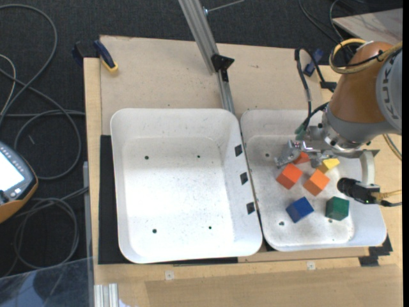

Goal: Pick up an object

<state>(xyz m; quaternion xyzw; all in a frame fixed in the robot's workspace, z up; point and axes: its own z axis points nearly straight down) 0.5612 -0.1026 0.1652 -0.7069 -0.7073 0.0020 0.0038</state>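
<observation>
My gripper hangs low over the upper part of the right bin, on the grey arm with the orange band that comes in from the right. Just below it lie two orange blocks, and a small reddish piece sits right under the gripper's tip. A yellow block lies to the right of the gripper. A blue block and a green block sit nearer the bin's front. The view does not show anything held.
The left bin stands beside the right one, with a raised rim between them. A metal pole slants up from the back of the bench. A black fitting with a cable juts over the right bin's right side.
</observation>
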